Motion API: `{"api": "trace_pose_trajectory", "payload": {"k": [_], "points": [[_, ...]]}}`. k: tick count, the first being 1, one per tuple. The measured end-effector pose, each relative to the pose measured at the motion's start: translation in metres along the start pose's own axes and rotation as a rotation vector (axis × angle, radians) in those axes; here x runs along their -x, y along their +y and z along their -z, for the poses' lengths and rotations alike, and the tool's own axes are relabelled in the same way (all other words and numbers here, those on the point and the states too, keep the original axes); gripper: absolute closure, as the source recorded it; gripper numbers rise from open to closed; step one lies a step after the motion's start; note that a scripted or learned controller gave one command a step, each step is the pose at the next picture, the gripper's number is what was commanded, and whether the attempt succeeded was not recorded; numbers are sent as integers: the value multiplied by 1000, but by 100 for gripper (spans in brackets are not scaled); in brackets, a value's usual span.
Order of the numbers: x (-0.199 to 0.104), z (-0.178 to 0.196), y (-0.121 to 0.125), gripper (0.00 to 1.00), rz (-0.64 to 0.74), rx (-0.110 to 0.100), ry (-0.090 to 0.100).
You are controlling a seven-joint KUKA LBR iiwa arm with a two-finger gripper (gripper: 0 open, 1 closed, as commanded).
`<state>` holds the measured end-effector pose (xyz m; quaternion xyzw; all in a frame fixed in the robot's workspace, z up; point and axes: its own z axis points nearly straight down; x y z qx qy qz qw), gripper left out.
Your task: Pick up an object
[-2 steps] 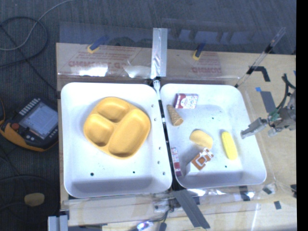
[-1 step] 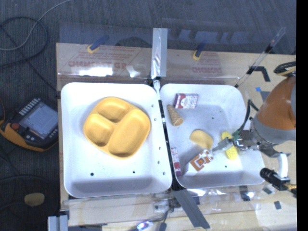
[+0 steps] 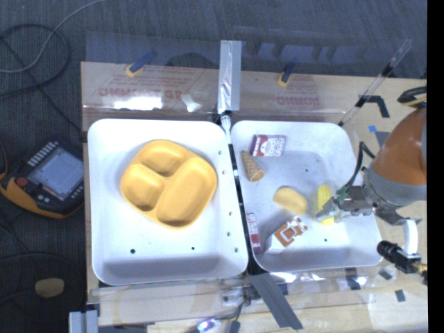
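The right bin (image 3: 312,257) holds several small objects. A maroon box (image 3: 268,146) lies at the back, with a toy ice-cream cone (image 3: 252,165) just left of it. A pale yellow lump (image 3: 291,199) sits mid-bin, and a yellow corn cob (image 3: 323,196) lies to its right. An orange and white packet (image 3: 289,232) is near the front. My gripper (image 3: 338,209) hangs low over the bin's right side, right beside the corn cob's near end. A small yellow bit (image 3: 327,220) shows just under it.
The left bin (image 3: 104,255) carries a large yellow three-part dish (image 3: 168,182). A thin printed packet (image 3: 252,226) leans on the divider between the bins. The arm's orange band (image 3: 406,151) overhangs the right bin's right rim. A handheld pendant (image 3: 48,179) lies off the bench at left.
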<state>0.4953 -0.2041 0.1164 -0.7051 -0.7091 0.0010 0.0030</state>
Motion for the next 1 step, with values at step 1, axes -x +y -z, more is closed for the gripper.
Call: {"api": "trace_pose_trajectory", "payload": {"k": [1], "points": [[-54,82,42,100,25,4,-3]]}}
